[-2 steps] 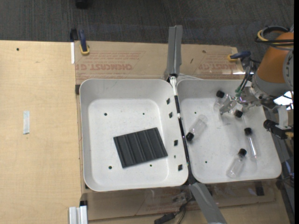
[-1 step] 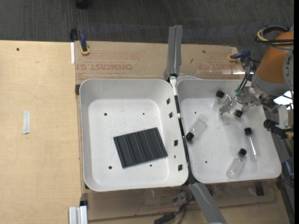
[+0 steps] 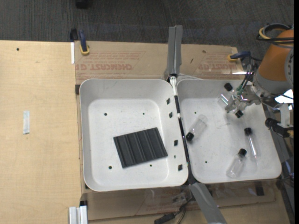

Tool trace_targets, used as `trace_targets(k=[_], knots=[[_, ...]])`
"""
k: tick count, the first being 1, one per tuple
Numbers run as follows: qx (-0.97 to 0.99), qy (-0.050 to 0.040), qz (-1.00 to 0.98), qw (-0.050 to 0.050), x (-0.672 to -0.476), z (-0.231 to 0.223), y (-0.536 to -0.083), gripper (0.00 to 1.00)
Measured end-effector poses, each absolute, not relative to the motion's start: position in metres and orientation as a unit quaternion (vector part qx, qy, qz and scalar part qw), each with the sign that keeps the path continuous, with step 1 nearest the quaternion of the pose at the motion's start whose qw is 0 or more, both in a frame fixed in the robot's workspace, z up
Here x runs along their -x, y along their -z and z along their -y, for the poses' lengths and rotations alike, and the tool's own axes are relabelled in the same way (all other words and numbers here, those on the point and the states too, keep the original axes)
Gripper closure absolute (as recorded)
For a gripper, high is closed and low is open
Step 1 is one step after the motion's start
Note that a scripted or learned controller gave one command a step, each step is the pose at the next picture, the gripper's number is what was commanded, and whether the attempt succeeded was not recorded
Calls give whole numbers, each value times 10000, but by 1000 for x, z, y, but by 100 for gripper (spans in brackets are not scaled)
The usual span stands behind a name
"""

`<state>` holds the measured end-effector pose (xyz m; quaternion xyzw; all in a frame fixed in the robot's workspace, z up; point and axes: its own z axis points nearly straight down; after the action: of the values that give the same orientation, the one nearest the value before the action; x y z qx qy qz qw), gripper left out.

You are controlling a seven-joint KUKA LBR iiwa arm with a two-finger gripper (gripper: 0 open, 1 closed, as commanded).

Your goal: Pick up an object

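A black ribbed rectangular pad (image 3: 140, 147) lies flat in the left bin (image 3: 93, 125), slightly right of its middle. In the right bin (image 3: 210, 171) are three clear vials with black caps: one near the left wall (image 3: 198, 126), one by the right wall (image 3: 251, 143), and one at the front right (image 3: 235, 166). A small black piece (image 3: 228, 86) sits near the back. My gripper (image 3: 233, 105) hangs low over the back right part of the right bin, with a small black piece (image 3: 239, 114) just below it. Whether it holds anything is unclear.
The grey divider bar (image 3: 174, 55) runs between the bins at the back. Black clips (image 3: 178, 115) line the shared wall. The arm's orange band (image 3: 275, 62) is above the right bin's back corner. Cardboard (image 3: 121, 62) lies behind the bins, with a wooden benchtop (image 3: 37, 125) to their left.
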<state>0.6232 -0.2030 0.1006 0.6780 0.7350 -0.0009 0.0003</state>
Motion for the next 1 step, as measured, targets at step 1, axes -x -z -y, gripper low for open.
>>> trace_targets(k=[1], knots=[[-6619,74,-7494,-120,-652,186,-105,100]])
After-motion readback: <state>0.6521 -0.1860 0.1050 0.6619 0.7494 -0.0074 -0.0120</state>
